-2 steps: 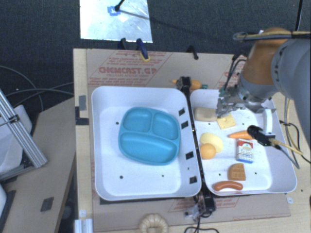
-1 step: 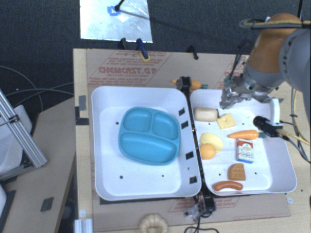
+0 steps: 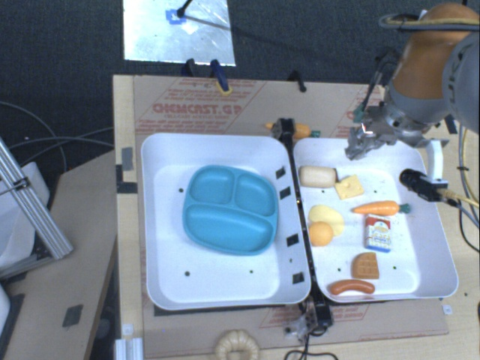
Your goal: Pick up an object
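The right bin [image 3: 442, 265] holds several toy foods. A cream bread roll [image 3: 317, 175] lies at the back, with a cheese wedge [image 3: 349, 187] beside it. Further forward are a carrot [image 3: 377, 208], a pale yellow fruit [image 3: 328, 216], an orange [image 3: 321, 233], a small red and white carton [image 3: 379, 235], a brown toast slice [image 3: 365, 265] and a sausage [image 3: 351, 287]. My gripper [image 3: 360, 146] hangs over the back edge of the right bin, above and to the right of the roll, clear of every item.
A blue divided plate [image 3: 229, 208] lies in the left bin [image 3: 161, 276]. A small yellow object [image 3: 301, 131] sits behind the divider between the bins. A beige ring [image 3: 240, 345] lies at the bench's front edge. The arm [image 3: 435, 58] comes in from the upper right.
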### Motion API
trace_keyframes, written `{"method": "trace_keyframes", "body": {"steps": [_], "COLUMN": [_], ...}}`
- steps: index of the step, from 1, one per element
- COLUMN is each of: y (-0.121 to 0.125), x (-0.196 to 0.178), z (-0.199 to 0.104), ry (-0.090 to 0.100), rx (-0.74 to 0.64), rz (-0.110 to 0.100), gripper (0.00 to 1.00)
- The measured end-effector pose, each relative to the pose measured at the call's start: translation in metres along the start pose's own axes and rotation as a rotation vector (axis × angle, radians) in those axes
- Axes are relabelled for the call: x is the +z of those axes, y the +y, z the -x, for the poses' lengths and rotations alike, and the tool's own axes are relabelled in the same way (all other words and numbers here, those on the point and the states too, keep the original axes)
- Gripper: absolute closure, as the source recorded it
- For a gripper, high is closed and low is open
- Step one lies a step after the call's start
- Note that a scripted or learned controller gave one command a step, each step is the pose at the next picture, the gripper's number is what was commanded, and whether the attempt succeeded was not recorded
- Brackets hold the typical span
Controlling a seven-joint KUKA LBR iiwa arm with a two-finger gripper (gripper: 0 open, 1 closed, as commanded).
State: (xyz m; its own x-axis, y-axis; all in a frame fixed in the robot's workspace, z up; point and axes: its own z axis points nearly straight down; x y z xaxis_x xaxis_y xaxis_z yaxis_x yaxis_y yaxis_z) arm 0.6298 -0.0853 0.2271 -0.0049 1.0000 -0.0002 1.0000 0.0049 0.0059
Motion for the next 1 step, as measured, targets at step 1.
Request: {"method": "trace_keyframes", "body": {"steps": [1], "y": [-0.0055], "x": [0.0101], "z": [-0.0547], "ry": [0.002], "rx": [-0.005], "rz": [-0.005], "gripper": [1.0]}}
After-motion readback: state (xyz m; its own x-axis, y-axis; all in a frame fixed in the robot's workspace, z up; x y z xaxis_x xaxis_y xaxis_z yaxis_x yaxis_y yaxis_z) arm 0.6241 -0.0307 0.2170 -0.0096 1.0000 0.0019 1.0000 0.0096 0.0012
